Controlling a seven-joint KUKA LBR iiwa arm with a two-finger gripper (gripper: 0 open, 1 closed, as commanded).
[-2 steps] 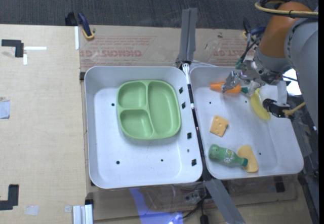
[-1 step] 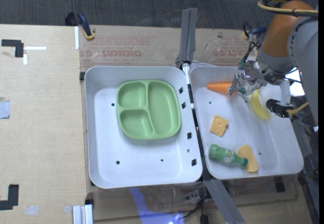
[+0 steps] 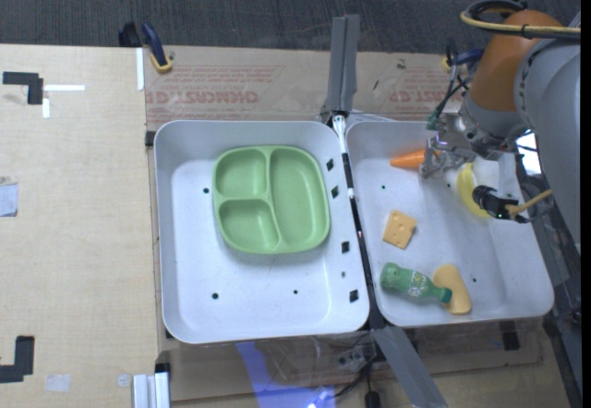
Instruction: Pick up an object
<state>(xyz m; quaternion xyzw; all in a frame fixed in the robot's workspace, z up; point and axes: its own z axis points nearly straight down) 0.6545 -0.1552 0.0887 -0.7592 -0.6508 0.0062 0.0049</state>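
Orange carrot (image 3: 406,159) lying flat at right bin's far edge, tip pointing left, beside the tool (image 3: 432,162)

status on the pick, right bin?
Pincer low in the right bin, at the orange carrot. Nothing seen held. Cheese wedge, green bottle, yellow banana lie loose. Green divided plate in left bin.

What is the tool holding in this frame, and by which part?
It cannot be told. The tool sits low in the right bin, right beside the orange carrot, but the view does not show the carrot between its fingers.
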